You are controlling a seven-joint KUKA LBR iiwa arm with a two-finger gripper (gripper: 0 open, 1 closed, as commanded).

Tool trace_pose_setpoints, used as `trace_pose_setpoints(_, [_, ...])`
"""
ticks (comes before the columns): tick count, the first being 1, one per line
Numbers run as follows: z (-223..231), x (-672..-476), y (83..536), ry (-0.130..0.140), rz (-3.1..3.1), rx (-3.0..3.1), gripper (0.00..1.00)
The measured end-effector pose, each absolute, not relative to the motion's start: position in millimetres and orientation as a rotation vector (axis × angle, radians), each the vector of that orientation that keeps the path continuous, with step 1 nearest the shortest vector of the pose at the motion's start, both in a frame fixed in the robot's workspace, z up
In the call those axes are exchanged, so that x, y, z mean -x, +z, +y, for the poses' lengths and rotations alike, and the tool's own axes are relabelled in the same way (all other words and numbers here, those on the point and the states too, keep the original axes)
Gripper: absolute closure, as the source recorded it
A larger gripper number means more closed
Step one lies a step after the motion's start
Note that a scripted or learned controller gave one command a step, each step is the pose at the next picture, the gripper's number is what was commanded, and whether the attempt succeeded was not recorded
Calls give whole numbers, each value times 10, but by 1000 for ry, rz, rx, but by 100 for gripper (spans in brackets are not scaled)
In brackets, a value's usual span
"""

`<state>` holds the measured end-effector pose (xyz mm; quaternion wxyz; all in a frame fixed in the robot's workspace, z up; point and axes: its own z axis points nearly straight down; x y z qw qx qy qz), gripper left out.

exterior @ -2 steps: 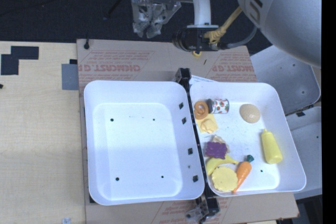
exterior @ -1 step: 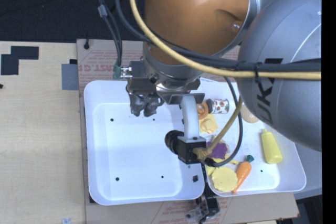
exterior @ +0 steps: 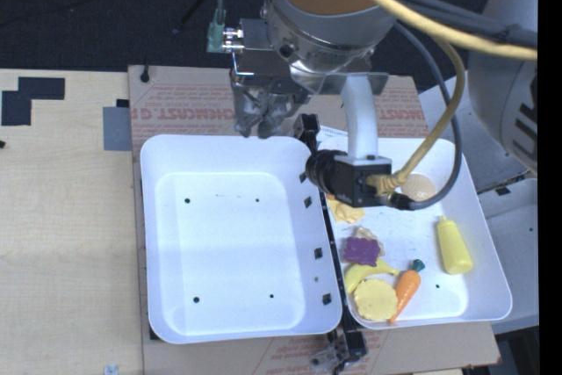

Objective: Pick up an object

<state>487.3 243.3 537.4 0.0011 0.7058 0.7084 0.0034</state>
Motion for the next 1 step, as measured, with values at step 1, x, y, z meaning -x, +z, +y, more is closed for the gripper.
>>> trace_pose_setpoints(1, [2433,-4804,3326,-32,2226,-2226,100])
